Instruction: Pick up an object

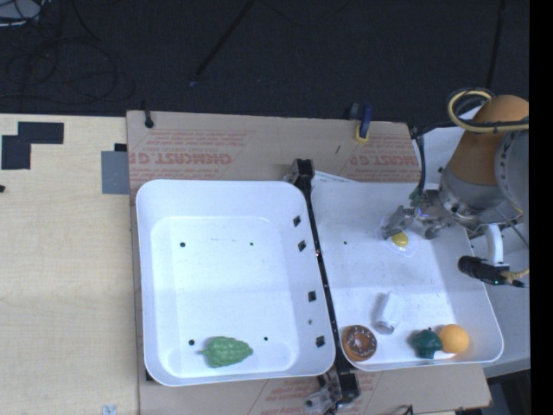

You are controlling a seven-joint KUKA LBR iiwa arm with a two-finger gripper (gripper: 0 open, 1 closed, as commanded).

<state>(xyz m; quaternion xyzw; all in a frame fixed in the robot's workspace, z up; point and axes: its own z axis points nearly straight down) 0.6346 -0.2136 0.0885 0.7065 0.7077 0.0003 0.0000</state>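
I see the gripper [403, 227] low in the right bin [406, 318], fingers closed around a small yellow object [399, 240].

one fixed cam above the tabletop [60, 258], looking down at a slant, far enough back to take in both bins: left bin [160, 206], right bin [484, 322]. arm [488, 158] enters from right edge; dark floor w/ cables along top.
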